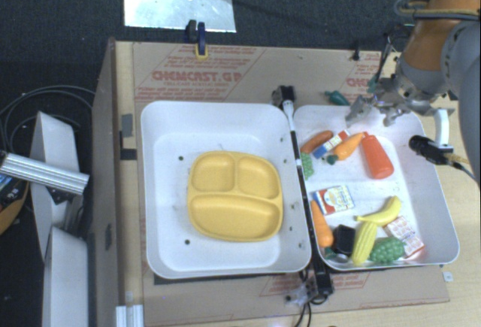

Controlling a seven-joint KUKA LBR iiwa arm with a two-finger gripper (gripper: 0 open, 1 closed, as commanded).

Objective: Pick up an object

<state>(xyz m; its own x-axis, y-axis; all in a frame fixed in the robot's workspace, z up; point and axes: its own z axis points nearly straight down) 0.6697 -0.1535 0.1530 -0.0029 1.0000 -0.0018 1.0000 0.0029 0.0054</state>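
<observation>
The right bin [432,190] holds several toy foods: a red-orange bottle shape [377,156], a small carrot [349,146], a sausage [316,141], a white and red box [333,199], a banana [383,211], a corn cob [364,239], a green bunch [387,250], a black piece [344,239] and another carrot [321,224]. My gripper [374,111] hovers over the bin's back edge, above and behind the bottle shape. Its fingers look spread, with nothing between them.
The left bin [161,168] carries a yellow divided plate [234,194]. A green-handled tool [337,98] lies on the cardboard behind the right bin. A small red and white packet [406,231] lies near the bin's front right corner.
</observation>
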